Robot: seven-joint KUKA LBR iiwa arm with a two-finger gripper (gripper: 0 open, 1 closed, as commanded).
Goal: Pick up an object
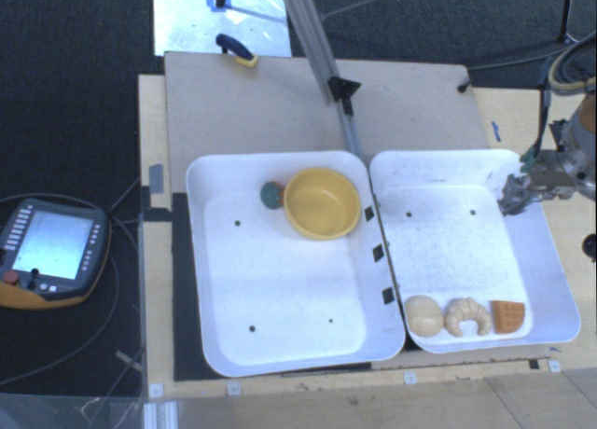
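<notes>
My gripper hangs over the right rim of the right bin, with nothing visibly held. Along that bin's near edge lie three food items in a row: a pale round bun, a croissant and an orange-brown cracker-like square. They lie well below the gripper, toward the front. In the left bin a yellow bowl sits at the back, with a small dark green ball touching its left side.
A slanted metal pole with a black clamp crosses above the bins at the back. A teach pendant lies on the floor at left. A yellow-blue clamp sits at the board's back edge.
</notes>
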